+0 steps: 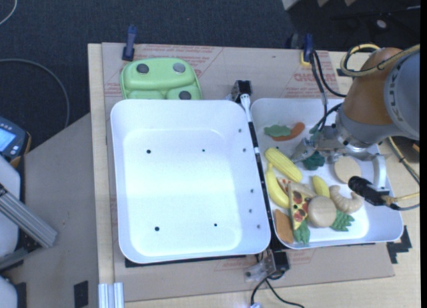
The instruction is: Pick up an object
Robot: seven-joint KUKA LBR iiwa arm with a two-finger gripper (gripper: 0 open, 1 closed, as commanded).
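Lying in the right bin (380, 233), the toy foods form a cluster: a corn cob (283, 164), a banana (276, 191), a pizza slice (299, 208), a croissant (347, 199), and a green-and-orange vegetable (283, 130) near the far wall. The pincer (319, 148) sits low over a dark green piece (313, 161) beside the corn cob; its state cannot be determined. The left bin (133, 187) adjoins on the counter (213, 60), with a green moulded toy (160, 80) behind it.
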